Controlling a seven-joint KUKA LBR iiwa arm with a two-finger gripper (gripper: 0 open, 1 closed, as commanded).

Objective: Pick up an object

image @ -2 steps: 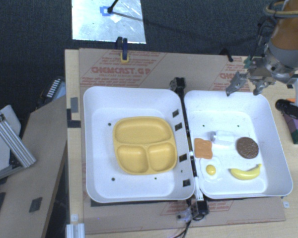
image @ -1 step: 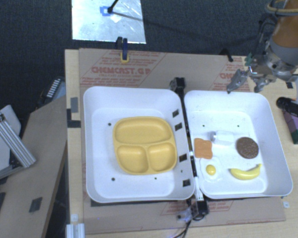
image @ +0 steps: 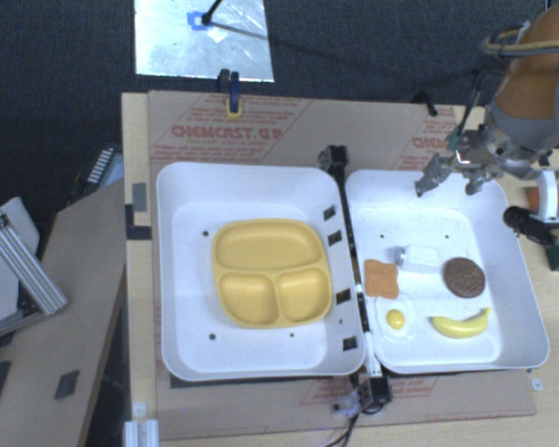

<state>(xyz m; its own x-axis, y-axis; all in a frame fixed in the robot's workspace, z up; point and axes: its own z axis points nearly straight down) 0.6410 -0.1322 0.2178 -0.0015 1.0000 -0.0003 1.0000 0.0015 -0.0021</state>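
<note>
Two white bins sit side by side on the bench: the left bin (image: pixel 182 250) carries a yellow divided tray (image: pixel 265 273), and the right bin (image: pixel 517 277) holds the small things. The arm (image: pixel 540 73) reaches in above the right bin's far edge. Its gripper (image: pixel 454 177) hangs there with fingers spread apart, holding nothing. Below lie a brown round cookie (image: pixel 464 277), a banana (image: pixel 460 323), an orange slice of toast (image: pixel 381 277), and a fried egg (image: pixel 395 320), all near the front.

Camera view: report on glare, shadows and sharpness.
Camera view: even light, soft shadows; glare washes out the shiny sheet at top; the white bins are bright but not blown out; banana and yellow tray look sharp; the gripper is slightly blurred.
</note>
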